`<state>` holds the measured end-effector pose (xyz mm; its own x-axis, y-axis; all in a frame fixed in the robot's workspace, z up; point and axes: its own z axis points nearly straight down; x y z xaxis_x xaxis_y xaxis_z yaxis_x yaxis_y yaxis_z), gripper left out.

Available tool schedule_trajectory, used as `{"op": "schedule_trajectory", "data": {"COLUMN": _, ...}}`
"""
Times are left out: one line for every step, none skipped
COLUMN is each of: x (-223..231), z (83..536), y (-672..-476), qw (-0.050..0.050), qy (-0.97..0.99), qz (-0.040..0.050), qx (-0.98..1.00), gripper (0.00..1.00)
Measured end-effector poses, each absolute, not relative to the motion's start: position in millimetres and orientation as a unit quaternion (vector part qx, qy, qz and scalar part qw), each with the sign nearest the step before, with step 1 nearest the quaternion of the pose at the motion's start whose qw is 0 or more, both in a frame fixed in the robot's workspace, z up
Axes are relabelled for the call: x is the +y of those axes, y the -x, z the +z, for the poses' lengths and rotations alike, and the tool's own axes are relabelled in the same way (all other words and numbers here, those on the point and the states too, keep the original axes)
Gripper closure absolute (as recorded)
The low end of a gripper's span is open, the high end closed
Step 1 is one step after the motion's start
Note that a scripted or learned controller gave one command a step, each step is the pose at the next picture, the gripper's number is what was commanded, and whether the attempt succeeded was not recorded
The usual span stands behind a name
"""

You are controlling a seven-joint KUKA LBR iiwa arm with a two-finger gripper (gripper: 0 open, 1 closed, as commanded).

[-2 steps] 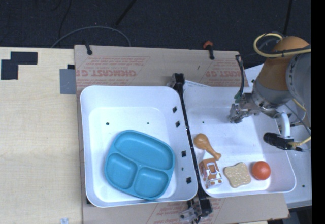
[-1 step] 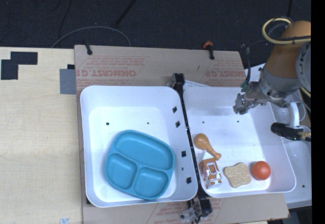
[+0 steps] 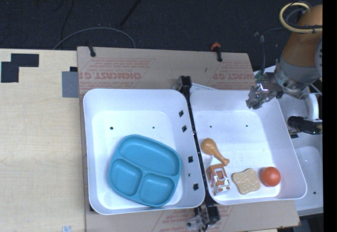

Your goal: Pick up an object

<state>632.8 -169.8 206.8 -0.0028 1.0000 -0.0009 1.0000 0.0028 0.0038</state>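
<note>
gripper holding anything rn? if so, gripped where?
Nothing held. The gripper sits over the right bin's far right corner, with no object between its fingers. The chicken leg, toast and tomato lie untouched near the front.

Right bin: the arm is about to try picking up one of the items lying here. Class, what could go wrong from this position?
1. The toast slice, orange ball and small white-and-orange toy lie close together by the right bin's near wall, so a descent could nudge a neighbour.
2. The drumstick lies by the divider, leaving little room on that side.
3. The end effector sits at the far rim, away from every item.
</note>
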Motion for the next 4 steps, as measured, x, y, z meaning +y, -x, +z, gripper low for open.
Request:
{"op": "schedule_trajectory", "data": {"x": -174, "z": 250, "y": -634.3, "qw": 0.001, "qy": -0.706, "qz": 0.0007, "qx": 0.708, "gripper": 1.00}}
{"op": "schedule_trajectory", "data": {"x": -123, "z": 236, "y": -611.7, "qw": -0.003, "qy": -0.706, "qz": -0.0012, "qx": 0.708, "gripper": 1.00}}
{"op": "schedule_trajectory", "data": {"x": -65, "z": 231, "y": -598.2, "qw": -0.003, "qy": -0.706, "qz": -0.0010, "qx": 0.709, "gripper": 1.00}}
{"op": "schedule_trajectory", "data": {"x": -10, "z": 237, "y": -576.8, "qw": -0.003, "qy": -0.705, "qz": -0.0007, "qx": 0.709, "gripper": 1.00}}
